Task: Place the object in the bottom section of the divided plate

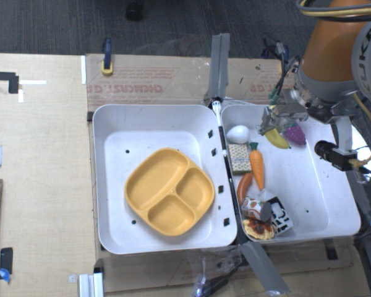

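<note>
In the left bin [105, 184] lies the yellow divided plate [169, 192], its long axis tilted. In the right bin [334, 209], egg [238, 133] and carrot [256, 166], tip toward the viewer. The tool [283, 121] hangs over banana [276, 139] and grapes [295, 133]; I cannot tell its grip.

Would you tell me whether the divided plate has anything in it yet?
Empty: all three sections of the yellow divided plate show bare surface.

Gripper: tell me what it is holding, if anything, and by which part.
It cannot be told. The gripper sits low in the right bin, right over a yellow banana and purple grapes, but no grasp on either shows.
</note>
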